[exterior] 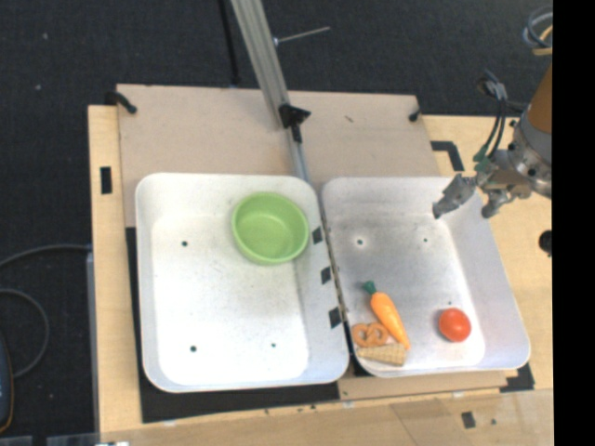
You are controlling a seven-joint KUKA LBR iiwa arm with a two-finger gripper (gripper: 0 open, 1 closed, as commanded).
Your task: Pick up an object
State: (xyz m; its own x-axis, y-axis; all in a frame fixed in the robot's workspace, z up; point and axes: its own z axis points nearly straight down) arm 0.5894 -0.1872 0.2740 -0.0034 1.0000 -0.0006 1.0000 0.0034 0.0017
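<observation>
Two splayed fingers on the empty end effector, well apart from carrot, tomato, pretzel.

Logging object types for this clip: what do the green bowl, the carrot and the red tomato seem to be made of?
Green bowl: probably plastic, with a uniform lime colour and a smooth, matte look. Carrot: likely a moulded plastic toy, flat orange with a stubby green top. Tomato: also toy-like, an even red with a small pale highlight suggesting slight gloss; rubber or plastic, which one cannot be told.

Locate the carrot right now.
The carrot lies in the right bin, near its front-left corner, touching a pretzel and left of the tomato.
</observation>
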